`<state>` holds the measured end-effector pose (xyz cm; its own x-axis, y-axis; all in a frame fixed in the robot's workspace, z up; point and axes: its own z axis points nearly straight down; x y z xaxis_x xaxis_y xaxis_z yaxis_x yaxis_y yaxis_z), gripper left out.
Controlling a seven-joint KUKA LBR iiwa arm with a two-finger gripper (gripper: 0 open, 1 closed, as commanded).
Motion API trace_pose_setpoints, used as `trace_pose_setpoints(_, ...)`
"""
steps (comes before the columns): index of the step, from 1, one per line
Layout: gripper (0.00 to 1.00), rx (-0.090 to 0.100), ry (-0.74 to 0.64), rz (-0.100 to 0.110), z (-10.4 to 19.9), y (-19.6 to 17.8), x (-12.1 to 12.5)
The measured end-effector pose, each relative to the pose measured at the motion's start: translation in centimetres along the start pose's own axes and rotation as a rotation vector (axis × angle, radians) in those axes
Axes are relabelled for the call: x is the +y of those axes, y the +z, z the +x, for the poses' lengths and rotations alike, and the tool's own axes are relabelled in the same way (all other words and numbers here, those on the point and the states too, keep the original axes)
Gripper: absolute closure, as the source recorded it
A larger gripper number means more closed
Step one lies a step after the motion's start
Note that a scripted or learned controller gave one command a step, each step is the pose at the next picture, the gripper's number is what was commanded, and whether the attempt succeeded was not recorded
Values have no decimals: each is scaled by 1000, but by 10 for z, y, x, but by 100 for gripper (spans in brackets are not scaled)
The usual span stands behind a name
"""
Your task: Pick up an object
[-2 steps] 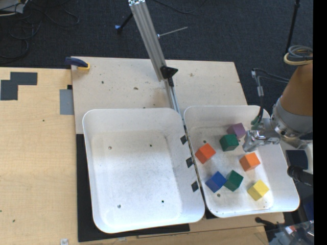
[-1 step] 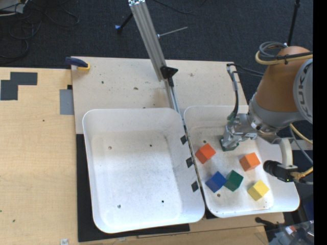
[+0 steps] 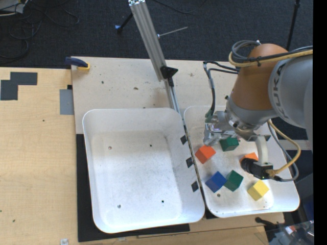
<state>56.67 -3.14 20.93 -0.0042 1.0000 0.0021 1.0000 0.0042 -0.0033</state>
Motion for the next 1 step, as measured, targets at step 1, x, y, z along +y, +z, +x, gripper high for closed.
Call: trace_pose_setpoints(1, 100, 0, 0, -1, 49, -13, 6)
